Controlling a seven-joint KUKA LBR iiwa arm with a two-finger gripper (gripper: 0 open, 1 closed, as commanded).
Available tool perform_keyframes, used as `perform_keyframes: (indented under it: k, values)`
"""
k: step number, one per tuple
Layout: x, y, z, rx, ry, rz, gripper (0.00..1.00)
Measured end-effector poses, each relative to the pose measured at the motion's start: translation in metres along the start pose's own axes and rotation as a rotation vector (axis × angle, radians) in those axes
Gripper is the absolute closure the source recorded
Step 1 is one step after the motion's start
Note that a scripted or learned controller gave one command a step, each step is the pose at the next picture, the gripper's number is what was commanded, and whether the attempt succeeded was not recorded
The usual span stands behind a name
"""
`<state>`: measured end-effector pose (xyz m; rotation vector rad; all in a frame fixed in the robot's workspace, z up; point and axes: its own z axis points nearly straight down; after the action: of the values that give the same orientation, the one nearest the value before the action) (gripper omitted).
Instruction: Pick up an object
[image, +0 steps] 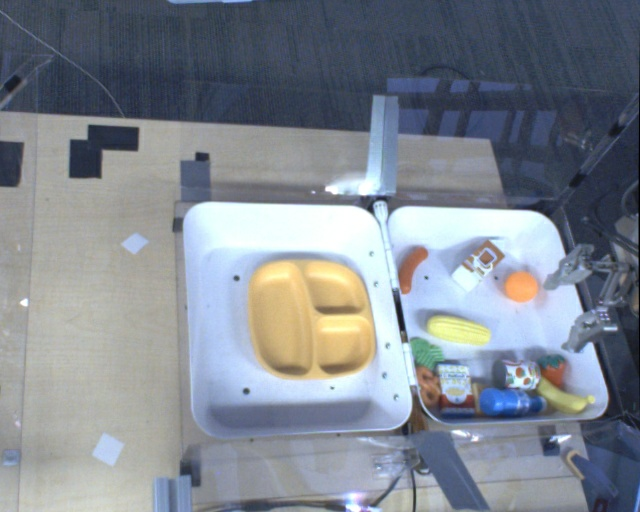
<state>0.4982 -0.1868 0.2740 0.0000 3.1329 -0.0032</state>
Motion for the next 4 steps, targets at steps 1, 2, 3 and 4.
perform_keyframes:
  k: [1, 2, 3, 4]
  values:
    - [-0.025, 0.002, 0.113, -0.001, 0.006, 0.28, 0.0]
    - [-0.089, -0.017, 0.184, 0.0, -0.002, 0.594, 0.0]
    - [-0.067, 0.043, 0.185, -0.003, -0.004, 0.617, 0.0]
    - [-0.053, 0.025, 0.185, -0.002, -0.004, 0.865, 0.0]
